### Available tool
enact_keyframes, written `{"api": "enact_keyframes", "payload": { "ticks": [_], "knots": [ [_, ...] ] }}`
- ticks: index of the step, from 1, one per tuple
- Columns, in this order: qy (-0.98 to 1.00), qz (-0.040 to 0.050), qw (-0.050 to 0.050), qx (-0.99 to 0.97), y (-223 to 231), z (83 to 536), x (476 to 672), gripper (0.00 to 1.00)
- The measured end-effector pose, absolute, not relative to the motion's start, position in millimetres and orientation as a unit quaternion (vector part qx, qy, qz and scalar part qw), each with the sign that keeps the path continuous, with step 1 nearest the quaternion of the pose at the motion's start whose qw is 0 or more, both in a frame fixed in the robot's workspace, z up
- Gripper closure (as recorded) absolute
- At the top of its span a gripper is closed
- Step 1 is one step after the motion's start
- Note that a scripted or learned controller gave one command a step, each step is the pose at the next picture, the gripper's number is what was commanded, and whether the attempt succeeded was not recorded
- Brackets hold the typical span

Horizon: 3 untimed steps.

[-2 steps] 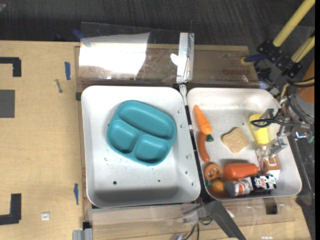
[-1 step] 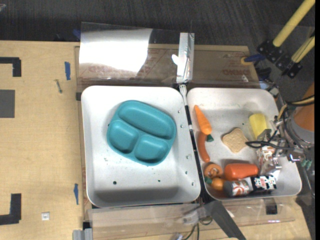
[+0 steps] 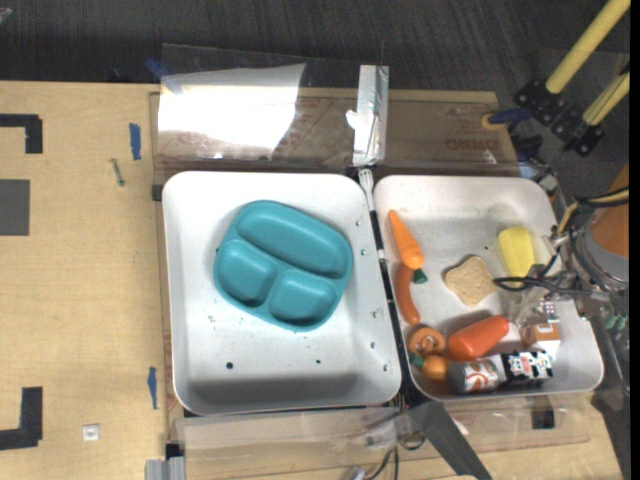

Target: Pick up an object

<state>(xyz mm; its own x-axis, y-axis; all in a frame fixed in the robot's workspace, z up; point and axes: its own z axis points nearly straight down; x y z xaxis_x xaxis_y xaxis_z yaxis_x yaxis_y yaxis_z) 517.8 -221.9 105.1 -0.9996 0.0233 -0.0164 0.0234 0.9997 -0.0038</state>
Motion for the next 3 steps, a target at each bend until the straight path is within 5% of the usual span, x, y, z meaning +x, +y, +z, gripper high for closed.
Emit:
{"api": "enact_keyframes", "payload": {
  "ticks": [1,2,3],
  "knots": [
    [0.996,-0.0029,0.008,-0.087,-222.7,239.4,568.0,1.0],
    [0.995,0.0023,0.001,-0.104,-171.9,165.7,667.9,1.0],
    [0.958,-0.0013,0.004,-0.286,-212.2,88.8,613.6,1.0]
  ]
}}
